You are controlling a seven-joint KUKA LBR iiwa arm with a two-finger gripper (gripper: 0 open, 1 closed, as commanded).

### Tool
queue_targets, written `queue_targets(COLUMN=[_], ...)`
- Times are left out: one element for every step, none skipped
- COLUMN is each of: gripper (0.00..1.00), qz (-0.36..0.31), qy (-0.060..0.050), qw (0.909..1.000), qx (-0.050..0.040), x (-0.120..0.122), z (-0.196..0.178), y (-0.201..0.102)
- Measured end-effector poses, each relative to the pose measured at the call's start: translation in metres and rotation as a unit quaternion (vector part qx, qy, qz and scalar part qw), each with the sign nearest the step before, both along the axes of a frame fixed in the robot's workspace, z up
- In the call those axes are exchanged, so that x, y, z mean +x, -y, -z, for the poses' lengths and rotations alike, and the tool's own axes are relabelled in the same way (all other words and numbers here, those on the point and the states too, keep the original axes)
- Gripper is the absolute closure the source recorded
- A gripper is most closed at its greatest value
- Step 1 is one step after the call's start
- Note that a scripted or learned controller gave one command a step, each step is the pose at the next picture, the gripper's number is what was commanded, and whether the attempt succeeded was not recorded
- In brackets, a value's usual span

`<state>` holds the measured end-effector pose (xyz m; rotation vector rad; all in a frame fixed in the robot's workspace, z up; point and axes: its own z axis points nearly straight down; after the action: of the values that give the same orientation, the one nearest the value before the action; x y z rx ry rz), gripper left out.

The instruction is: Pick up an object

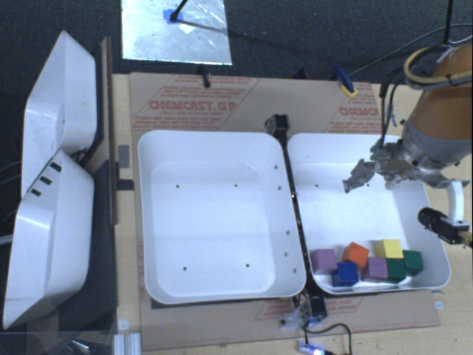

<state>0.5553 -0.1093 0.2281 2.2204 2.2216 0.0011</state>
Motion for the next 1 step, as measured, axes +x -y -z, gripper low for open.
queue_targets(gripper=[0.00], qz=[0.000], qy=[-0.004], qw=[1.0000], qx=[0.0007], x=[-0.0574], z=[0.0858], y=[-0.0207])
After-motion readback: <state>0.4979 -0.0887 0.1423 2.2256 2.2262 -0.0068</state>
